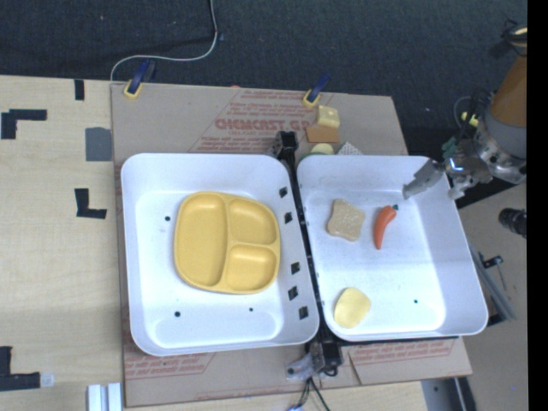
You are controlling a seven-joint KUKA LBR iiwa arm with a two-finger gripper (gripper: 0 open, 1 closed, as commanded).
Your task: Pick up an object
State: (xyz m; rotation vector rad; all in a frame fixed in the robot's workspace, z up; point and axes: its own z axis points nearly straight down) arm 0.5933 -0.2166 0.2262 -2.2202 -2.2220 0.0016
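The right bin (445,264) holds three things: a tan slice of toy bread (346,220) near its upper left, an orange carrot (384,226) just right of the bread, and a pale yellow round piece (352,306) near the front edge. My gripper (425,179) hangs over the bin's upper right corner, above and to the right of the carrot and apart from it. Nothing shows in its grasp.
The left bin (145,195) holds a yellow divided plate (228,241). Behind the bins, on the cardboard, lie a tan and yellow block (324,125) and a small pale piece (322,150). Black clips (295,255) join the two bins along the middle.
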